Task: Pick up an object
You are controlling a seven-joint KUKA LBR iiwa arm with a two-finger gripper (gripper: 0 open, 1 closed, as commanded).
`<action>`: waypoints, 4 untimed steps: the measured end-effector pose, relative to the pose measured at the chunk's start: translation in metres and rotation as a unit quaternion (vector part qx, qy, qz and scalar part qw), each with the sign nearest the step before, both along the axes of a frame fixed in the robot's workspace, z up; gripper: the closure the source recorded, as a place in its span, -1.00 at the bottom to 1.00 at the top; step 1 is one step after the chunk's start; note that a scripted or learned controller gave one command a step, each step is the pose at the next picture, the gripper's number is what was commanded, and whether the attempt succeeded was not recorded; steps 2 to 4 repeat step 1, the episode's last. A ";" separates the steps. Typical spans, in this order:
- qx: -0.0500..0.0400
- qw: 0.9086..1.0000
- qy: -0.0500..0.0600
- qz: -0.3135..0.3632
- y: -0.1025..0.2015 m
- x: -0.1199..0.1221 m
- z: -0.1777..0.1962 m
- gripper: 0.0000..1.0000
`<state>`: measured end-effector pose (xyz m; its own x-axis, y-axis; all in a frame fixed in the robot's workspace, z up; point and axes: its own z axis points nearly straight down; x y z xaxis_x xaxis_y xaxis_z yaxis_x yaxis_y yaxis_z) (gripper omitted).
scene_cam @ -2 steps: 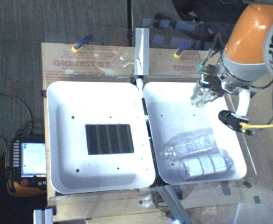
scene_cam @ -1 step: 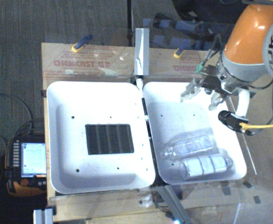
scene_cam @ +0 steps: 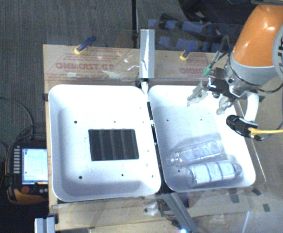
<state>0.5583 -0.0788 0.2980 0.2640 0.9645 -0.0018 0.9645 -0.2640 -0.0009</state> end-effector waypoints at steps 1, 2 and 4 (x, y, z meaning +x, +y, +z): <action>0.001 1.000 0.000 0.029 -0.046 -0.048 -0.035 -1.00; 0.001 1.000 0.000 0.029 -0.046 -0.048 -0.035 -1.00; 0.001 1.000 0.000 0.029 -0.046 -0.048 -0.035 -1.00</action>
